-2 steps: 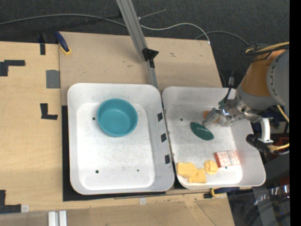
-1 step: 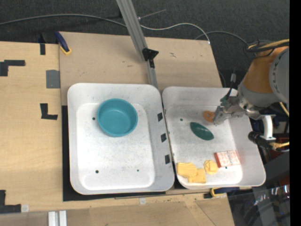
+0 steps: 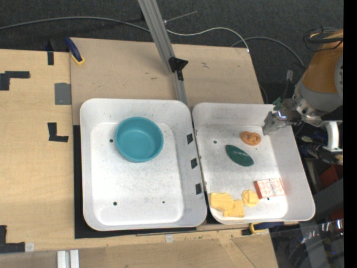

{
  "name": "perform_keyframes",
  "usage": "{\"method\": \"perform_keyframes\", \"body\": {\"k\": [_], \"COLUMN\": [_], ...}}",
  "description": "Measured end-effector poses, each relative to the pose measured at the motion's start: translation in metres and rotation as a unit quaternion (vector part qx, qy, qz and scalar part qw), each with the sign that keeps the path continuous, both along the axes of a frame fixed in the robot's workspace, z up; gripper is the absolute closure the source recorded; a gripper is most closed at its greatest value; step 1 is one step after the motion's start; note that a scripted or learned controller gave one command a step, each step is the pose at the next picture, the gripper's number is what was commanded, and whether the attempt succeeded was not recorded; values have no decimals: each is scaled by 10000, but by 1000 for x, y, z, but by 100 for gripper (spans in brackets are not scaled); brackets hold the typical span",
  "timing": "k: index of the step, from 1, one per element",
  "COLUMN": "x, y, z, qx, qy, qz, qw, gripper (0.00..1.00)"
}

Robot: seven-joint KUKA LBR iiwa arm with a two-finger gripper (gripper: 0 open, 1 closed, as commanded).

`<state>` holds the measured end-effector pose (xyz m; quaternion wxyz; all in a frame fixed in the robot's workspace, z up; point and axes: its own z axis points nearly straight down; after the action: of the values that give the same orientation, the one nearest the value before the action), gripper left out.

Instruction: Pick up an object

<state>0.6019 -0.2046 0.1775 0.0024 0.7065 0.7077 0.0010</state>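
In the right bin (image 3: pixel 220 116) lie an orange pretzel-shaped piece (image 3: pixel 251 138), a dark green oval (image 3: pixel 240 155), a small red and white box (image 3: pixel 269 188), and yellow pieces (image 3: pixel 227 203) with a smaller yellow bit (image 3: pixel 250 197) beside them. A teal bowl (image 3: pixel 139 139) sits in the left bin (image 3: pixel 100 194). My gripper (image 3: pixel 271 123) hangs over the right bin's far right part, just right of and above the orange piece, with nothing seen in it.
A slanted metal pole (image 3: pixel 162 32) rises behind the bins, with a black clamp near its base. Cables run across the dark floor at the back. The wooden bench top lies to the left, with black tape marks.
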Motion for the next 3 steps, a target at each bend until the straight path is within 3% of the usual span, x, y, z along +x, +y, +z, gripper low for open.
{"method": "perform_keyframes", "body": {"k": [1,3], "x": [1,-14], "y": [0,102], "z": [43,49], "qx": [3,21], "qy": [8,29], "qz": [0,24], "qw": [10000,10000], "gripper": [100,100]}}
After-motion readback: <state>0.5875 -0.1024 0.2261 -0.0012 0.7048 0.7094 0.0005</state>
